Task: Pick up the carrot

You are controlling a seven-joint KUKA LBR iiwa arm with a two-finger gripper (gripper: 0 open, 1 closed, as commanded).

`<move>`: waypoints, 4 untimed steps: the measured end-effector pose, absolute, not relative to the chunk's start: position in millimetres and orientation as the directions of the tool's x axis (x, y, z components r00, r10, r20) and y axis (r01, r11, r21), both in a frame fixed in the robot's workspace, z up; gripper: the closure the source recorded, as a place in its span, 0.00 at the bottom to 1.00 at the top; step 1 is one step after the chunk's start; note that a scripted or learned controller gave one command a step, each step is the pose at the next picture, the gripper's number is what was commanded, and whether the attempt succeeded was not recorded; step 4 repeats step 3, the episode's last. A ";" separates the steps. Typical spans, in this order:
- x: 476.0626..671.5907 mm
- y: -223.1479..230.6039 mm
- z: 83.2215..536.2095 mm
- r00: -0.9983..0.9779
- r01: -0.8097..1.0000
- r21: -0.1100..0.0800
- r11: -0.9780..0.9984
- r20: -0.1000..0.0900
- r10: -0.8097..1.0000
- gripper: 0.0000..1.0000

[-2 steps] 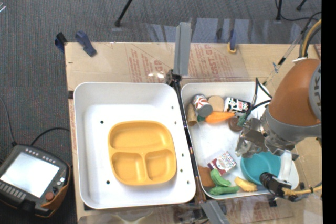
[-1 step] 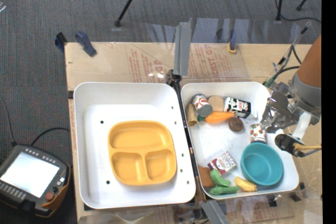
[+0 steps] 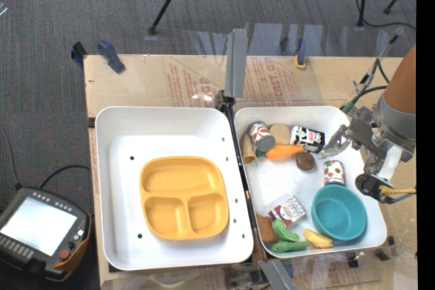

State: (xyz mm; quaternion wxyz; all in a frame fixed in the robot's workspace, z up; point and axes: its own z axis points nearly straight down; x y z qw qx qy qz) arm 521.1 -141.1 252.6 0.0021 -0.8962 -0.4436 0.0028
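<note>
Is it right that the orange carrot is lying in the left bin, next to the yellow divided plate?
Not quite. The camera view shows the carrot in the right bin, among the cans and other toy food. The yellow divided plate sits alone in the left bin.

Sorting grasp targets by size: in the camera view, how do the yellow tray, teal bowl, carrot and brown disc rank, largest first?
1. Yellow tray
2. Teal bowl
3. Carrot
4. Brown disc
All lie at similar depth, so the order seems safe.

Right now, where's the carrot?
The carrot lies in the right bin, toward its far-left part, between the tipped can and the brown round piece.
</note>
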 end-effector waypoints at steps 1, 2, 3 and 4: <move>563.5 -108.3 178.2 0.643 0.766 -0.014 -0.643 -0.007 0.766 0.00; 618.7 -100.8 84.4 0.577 0.817 -0.007 -0.577 -0.005 0.817 0.00; 618.9 -98.7 94.4 0.570 0.821 -0.011 -0.570 -0.006 0.821 1.00; 618.9 -98.7 94.4 0.570 0.821 -0.011 -0.570 -0.006 0.821 1.00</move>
